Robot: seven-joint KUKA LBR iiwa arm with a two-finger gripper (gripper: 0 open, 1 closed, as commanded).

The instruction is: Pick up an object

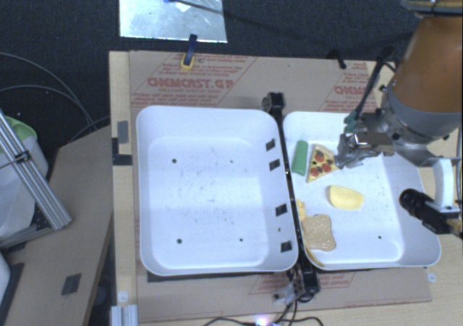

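**Gripper low over the pizza slice in the right bin**

Taking the right bin (412, 245) as the landmark: the arm (430, 64), grey with its orange band, comes in over the bin's far right corner, and the gripper (347, 149) hangs above the bin's upper middle floor. Its tip sits just beside the upper right edge of a toy pizza slice (320, 163), possibly touching it; whether the gripper is released, clenched or grasping anything cannot be told from this slanted view, as the tip is dark and small.

The pizza slice lies flat on the bin floor, in the upper left part of the bin. A green block (299, 157) lies just left of the slice, close to the bin's left wall. A yellow wedge-like piece (346, 197) rests near the bin's centre, below the slice and apart from it. A tan bread slice (319, 232) lies in the bin's lower left corner, with a small yellow bit (300, 209) just above it against the left wall.

The left bin (210, 187) adjoins the right bin's left wall, the two held together by black clips (274, 165) along the shared edge.
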